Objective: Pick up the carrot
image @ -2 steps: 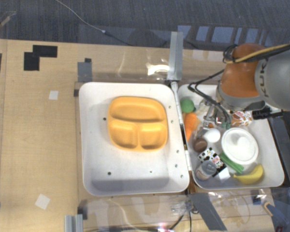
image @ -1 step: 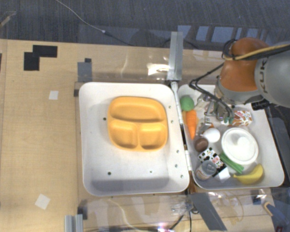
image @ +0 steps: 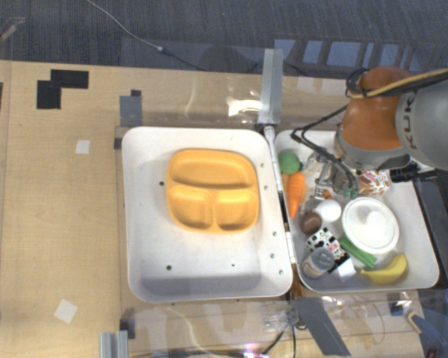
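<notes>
The orange carrot (image: 294,192) lies lengthwise at the left side of the right bin (image: 425,263), close to the wall between the two bins. A round green item (image: 288,162) touches its far end. My gripper (image: 331,182) hangs low over the right bin, just to the right of the carrot and above a cluster of small items. The grey arm with its orange band (image: 373,118) comes in from the upper right and hides part of the bin's back.
The left bin (image: 145,259) holds a yellow divided plate (image: 212,189). In the right bin lie a white bowl (image: 370,226), a banana (image: 386,270), a brown lump (image: 310,221), a black-and-white spotted toy (image: 323,240), a green stick (image: 358,250) and a grey cup (image: 320,262).
</notes>
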Motion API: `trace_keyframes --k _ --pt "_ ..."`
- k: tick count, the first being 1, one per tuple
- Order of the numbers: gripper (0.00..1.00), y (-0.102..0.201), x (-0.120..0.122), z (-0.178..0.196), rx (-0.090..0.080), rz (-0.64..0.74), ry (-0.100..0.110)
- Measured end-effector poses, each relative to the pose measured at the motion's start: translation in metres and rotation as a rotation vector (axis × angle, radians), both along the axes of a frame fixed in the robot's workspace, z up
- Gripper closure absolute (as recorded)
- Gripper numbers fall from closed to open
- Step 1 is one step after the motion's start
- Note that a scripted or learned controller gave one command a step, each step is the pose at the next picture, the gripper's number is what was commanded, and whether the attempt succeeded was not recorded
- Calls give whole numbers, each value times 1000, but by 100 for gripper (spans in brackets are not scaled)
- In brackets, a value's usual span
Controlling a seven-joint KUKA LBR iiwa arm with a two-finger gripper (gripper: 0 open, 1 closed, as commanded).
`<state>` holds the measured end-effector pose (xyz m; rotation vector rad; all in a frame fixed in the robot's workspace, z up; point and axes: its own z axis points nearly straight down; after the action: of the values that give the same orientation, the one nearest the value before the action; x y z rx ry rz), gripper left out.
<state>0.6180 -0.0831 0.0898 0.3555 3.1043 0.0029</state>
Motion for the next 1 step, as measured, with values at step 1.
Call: trace_keyframes --k 1 --pt "0 4 0 0 5 -158 1"
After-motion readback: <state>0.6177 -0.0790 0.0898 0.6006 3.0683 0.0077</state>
